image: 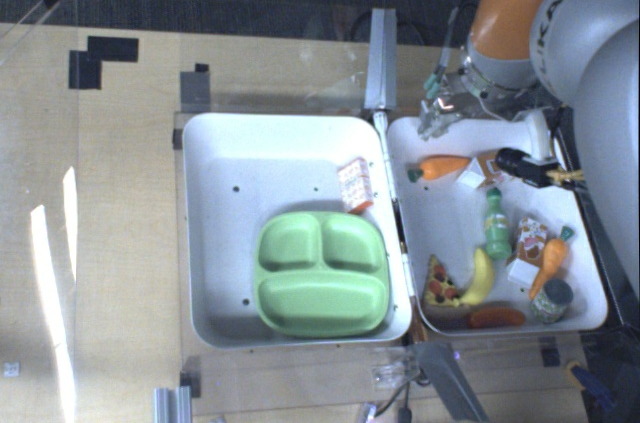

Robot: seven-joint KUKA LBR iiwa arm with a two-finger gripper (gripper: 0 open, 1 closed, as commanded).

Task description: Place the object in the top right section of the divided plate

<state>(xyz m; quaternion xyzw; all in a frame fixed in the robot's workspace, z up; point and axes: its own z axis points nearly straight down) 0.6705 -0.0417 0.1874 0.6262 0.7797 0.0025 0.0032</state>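
the object is not specified; the toy carrot (443, 168) lying nearest the gripper (437, 114), at the top of the right bin (598, 311), is judged likeliest: light, rigid, slippery, best pinched across its middle. whether the fingers are open cannot be told. a banana (479, 279), bottle (495, 223) and pizza slice (437, 283) share that bin. the green divided plate (322, 273) sits in the left bin (210, 231), a small packet (354, 184) just beyond it.
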